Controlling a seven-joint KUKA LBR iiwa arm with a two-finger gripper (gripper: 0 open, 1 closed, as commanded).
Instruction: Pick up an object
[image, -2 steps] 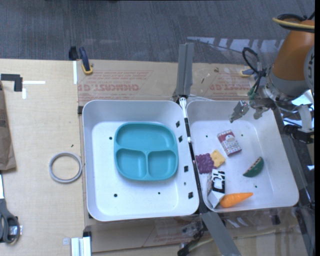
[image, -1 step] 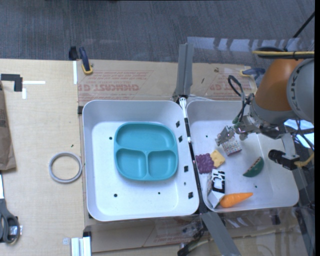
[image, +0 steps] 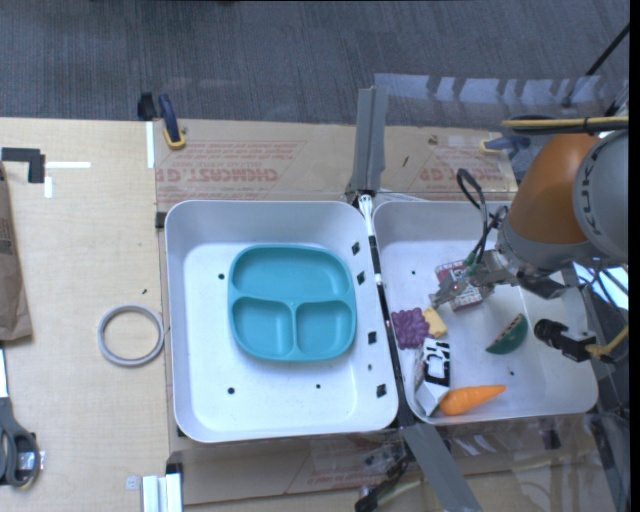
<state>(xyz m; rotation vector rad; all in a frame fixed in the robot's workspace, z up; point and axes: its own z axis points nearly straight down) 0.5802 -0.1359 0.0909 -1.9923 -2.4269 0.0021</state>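
The gripper (image: 452, 293) hangs over the yellow piece (image: 435, 322) — jaw state indiscernible — in the right bin (image: 560, 400).

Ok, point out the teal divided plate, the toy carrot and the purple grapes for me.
teal divided plate (image: 293, 303), camera view, central ridge.
toy carrot (image: 470, 399), camera view, middle of orange body.
purple grapes (image: 408, 326), camera view, centre of bunch.
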